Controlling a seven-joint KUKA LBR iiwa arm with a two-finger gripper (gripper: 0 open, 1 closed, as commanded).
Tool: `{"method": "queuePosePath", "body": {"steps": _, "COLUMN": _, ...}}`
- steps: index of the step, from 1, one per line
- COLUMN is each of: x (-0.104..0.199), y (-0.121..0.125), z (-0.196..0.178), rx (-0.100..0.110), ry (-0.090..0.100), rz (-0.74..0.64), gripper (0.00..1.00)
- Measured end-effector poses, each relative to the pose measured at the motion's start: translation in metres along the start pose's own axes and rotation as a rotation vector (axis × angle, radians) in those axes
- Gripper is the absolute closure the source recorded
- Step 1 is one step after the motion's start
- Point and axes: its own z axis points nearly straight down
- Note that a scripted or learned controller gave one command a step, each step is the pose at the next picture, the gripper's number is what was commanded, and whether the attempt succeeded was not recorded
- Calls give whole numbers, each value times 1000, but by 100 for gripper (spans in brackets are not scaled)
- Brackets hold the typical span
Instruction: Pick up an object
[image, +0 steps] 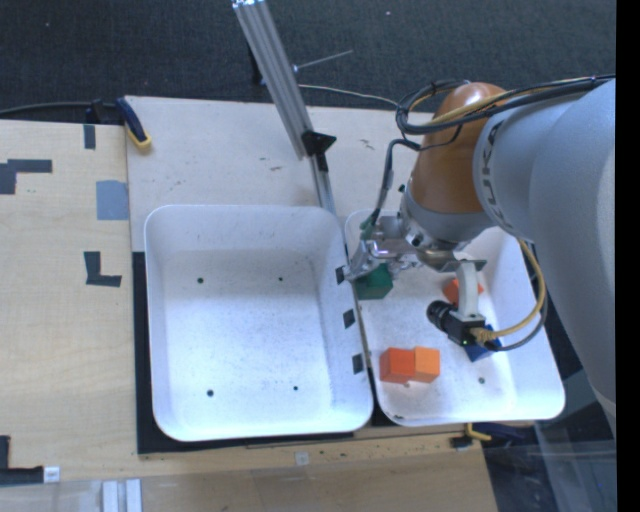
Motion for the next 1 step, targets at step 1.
{"method": "queuePosePath", "body": {"steps": 1, "x": 61, "y": 22, "z": -2, "rx": 7, "ry": 0, "rz": 2, "gripper": 100}}
